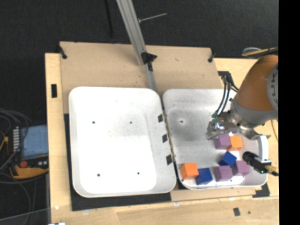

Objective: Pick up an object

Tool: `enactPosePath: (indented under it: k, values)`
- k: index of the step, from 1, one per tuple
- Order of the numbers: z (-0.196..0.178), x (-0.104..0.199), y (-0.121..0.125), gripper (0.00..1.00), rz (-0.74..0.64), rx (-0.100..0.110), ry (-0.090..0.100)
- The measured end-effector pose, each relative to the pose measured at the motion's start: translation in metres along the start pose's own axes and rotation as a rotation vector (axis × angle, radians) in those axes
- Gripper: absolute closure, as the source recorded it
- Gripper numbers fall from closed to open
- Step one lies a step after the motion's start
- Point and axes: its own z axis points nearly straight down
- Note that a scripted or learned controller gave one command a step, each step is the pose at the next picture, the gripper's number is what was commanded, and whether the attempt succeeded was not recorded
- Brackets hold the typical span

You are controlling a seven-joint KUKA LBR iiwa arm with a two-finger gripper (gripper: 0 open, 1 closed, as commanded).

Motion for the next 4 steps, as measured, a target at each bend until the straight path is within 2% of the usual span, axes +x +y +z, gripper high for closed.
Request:
enactPosePath:
  k: [2,4]
  values:
    - [-0.098,-0.003,-0.008,1.00,-0.011,-0.001,0.000]
    - [-0.075,0.093,0.013,1.00,-0.014,0.010,0.004]
